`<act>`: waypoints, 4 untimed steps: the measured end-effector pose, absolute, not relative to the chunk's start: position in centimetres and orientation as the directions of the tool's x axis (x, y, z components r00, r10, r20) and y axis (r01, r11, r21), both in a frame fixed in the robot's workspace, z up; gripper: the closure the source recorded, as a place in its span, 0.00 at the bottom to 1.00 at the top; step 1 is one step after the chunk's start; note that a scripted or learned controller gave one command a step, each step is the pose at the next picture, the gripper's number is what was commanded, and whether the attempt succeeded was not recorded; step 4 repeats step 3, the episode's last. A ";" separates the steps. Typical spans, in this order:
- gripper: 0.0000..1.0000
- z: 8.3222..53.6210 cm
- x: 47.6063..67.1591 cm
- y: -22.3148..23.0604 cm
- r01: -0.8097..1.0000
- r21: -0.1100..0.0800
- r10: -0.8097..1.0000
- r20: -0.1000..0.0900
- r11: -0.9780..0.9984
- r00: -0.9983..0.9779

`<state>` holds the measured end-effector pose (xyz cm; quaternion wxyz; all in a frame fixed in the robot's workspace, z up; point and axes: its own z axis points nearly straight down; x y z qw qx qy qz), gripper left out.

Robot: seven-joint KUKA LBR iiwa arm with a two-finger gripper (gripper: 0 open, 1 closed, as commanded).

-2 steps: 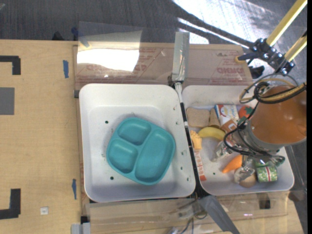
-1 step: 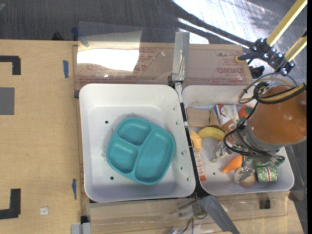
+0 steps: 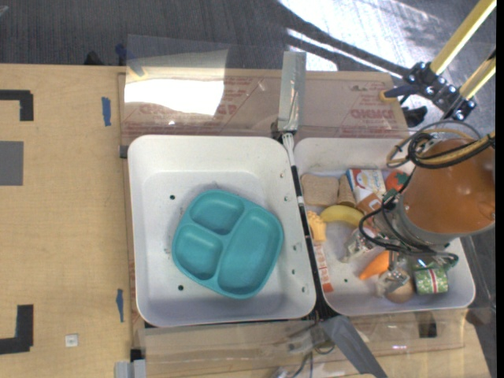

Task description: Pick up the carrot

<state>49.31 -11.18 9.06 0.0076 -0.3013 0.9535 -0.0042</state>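
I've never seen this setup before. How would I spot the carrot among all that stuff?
Look at the right white bin, the one the grey and orange arm hangs over. Near its front, just below the arm, lies the carrot, a small orange wedge. The banana behind it is yellow and curved, and the can to its right is green and white.

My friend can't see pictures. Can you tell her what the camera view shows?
A grey and orange robot arm reaches down into the right bin, just above an orange carrot. Around the carrot lie a banana, a small carton and a can. The left bin holds a teal divided plate.
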 end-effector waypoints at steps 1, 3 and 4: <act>0.00 9.0 49.2 -11.4 -0.577 -0.011 -0.577 -0.013 0.817 -0.817; 0.00 9.1 49.9 -10.7 -0.713 -0.017 -0.713 -0.013 0.701 -0.701; 0.00 9.1 49.9 -10.7 -0.713 -0.017 -0.713 -0.013 0.701 -0.701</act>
